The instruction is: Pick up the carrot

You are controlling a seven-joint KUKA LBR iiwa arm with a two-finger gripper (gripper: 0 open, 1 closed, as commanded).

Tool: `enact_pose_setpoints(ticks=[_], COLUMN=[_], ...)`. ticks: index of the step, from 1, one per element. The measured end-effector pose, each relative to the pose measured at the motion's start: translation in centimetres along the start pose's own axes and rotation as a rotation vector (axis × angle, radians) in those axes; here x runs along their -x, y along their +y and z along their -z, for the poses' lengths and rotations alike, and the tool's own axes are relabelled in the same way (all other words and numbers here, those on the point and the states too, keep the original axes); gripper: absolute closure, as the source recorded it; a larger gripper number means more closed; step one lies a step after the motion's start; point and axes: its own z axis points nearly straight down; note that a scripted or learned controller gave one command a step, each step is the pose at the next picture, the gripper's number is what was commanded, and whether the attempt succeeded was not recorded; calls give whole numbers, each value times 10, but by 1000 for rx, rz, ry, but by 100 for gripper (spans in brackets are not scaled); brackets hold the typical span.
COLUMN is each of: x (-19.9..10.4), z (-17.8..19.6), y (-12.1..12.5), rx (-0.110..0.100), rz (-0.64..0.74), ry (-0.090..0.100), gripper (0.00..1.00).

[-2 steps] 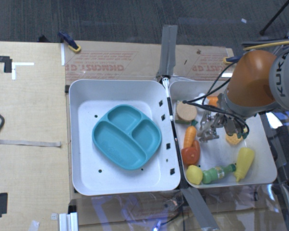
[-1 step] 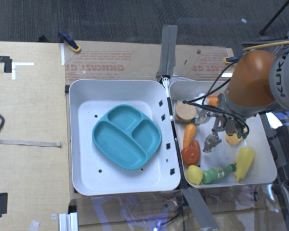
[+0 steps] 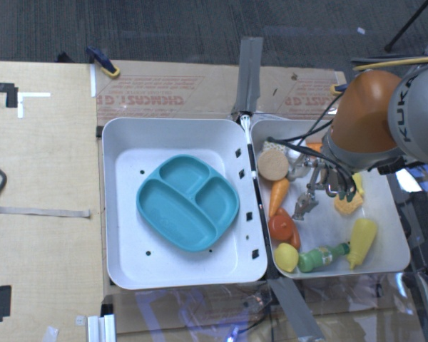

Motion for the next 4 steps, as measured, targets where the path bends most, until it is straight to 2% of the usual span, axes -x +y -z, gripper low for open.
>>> enact_pose_setpoints(ticks=[1, 2, 3, 4], x=[41, 0, 1, 1], z=[1, 0, 10, 10], y=[7, 5, 6, 6], rx=[0, 0, -2, -1], rz=[-170, -286, -283, -283], ry=[-2, 1, -4, -4], gripper=[0, 0, 100, 0])
